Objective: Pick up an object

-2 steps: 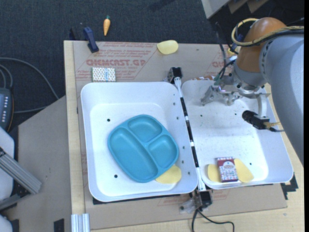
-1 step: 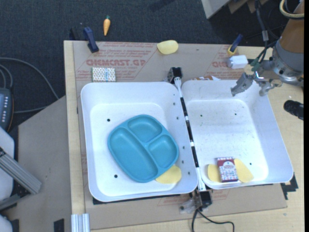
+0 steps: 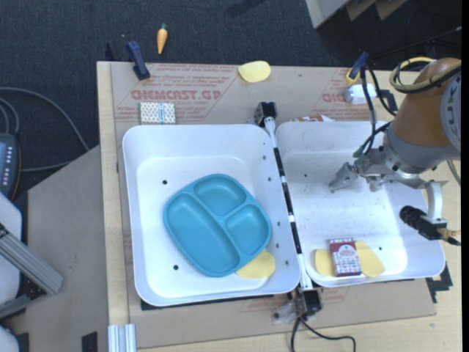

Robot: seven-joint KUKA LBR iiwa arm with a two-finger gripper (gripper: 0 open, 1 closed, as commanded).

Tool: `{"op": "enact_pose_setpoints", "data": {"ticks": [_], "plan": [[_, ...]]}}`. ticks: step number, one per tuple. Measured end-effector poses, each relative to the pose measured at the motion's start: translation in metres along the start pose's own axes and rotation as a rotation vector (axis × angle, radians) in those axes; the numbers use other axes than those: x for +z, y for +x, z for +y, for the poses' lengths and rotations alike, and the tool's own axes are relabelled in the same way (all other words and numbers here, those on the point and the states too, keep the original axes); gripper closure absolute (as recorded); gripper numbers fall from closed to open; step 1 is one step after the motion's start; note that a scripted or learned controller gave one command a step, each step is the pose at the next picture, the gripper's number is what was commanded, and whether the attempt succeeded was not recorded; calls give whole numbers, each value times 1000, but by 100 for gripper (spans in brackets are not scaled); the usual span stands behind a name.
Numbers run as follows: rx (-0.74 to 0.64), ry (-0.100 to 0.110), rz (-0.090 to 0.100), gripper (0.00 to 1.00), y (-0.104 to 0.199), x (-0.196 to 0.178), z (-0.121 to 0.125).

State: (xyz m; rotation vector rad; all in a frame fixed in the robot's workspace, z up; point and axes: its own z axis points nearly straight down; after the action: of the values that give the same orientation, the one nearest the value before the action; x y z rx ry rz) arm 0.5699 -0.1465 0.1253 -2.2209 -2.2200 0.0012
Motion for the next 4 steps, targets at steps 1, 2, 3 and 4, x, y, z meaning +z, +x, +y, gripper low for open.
{"op": "enact_pose_setpoints", "data": {"ticks": [1, 2, 3, 4], "plan": [[-1, -7, -3, 0, -22, -181, 58], [-1, 1, 0, 0, -31, 0, 76], [0, 0, 0, 0, -14, 41, -1], [-2, -3, -1, 0, -12, 40, 97]]}}
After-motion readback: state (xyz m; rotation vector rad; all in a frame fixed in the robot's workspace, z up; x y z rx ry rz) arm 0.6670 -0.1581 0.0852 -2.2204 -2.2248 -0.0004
